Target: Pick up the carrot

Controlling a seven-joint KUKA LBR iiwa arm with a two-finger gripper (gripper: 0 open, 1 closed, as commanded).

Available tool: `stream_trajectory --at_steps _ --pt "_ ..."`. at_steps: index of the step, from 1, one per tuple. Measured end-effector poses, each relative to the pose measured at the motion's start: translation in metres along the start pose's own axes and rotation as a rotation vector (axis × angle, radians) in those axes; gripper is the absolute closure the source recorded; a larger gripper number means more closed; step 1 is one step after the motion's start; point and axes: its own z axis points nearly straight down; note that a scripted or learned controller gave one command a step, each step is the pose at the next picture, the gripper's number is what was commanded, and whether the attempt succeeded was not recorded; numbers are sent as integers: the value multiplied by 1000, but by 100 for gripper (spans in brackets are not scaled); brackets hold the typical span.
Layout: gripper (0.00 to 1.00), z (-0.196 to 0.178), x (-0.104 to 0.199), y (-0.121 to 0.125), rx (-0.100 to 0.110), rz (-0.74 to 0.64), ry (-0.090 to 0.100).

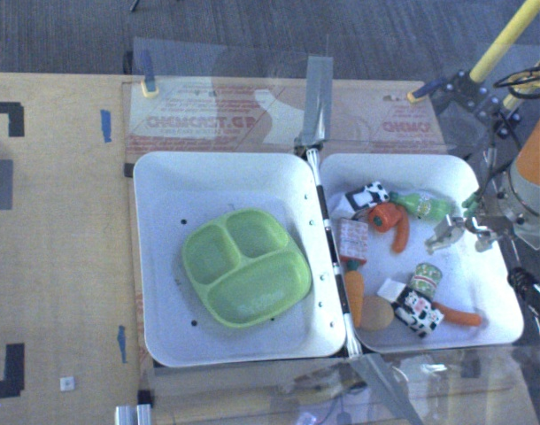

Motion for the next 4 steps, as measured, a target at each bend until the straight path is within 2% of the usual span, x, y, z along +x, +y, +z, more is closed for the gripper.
stream_trajectory --at_steps 1,2,3,4 --pt "0 124 5 4 -5 284 0" --pt "0 123 45 -31 -8 481 0" --pt "0 123 60 54 -8 319 -6" --pt "0 123 61 54 -8 319 -5"
